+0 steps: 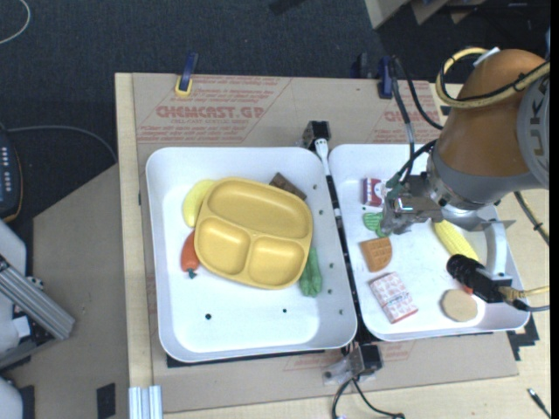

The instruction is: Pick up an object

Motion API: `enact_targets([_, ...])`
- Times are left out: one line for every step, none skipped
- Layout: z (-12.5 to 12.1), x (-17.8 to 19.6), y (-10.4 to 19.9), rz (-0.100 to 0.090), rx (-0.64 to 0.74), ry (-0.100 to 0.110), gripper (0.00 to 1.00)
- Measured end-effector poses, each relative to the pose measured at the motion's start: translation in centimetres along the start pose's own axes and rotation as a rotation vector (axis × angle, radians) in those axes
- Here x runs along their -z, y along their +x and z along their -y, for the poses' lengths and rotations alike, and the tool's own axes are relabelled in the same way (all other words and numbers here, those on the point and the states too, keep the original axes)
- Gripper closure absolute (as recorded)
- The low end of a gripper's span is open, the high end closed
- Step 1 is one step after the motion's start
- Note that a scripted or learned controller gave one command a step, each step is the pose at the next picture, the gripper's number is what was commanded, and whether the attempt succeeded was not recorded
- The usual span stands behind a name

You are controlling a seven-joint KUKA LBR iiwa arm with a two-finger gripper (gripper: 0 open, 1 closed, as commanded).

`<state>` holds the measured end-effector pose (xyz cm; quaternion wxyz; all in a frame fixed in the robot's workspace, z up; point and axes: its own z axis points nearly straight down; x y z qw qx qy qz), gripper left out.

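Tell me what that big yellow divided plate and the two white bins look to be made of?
The yellow divided plate looks like moulded plastic: even colour, rounded compartment edges, a soft satin sheen. The left bin and right bin also seem plastic, smooth and glossy white with rounded corners, though coated metal can't be excluded.

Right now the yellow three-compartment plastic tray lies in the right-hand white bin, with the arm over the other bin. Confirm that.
Wrong bin: in the camera view the yellow three-compartment plastic tray lies in the left-hand white bin. The arm is over the other bin, the right one.
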<state>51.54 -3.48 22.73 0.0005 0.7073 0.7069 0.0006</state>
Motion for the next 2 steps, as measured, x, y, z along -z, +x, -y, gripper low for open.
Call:
enact_targets([-1.0,0.0,0.2,0.0,0.002,-0.001,1.0])
enact_targets([0.4,-0.7,0.2,-0.001,0.0,0.005,1.0])
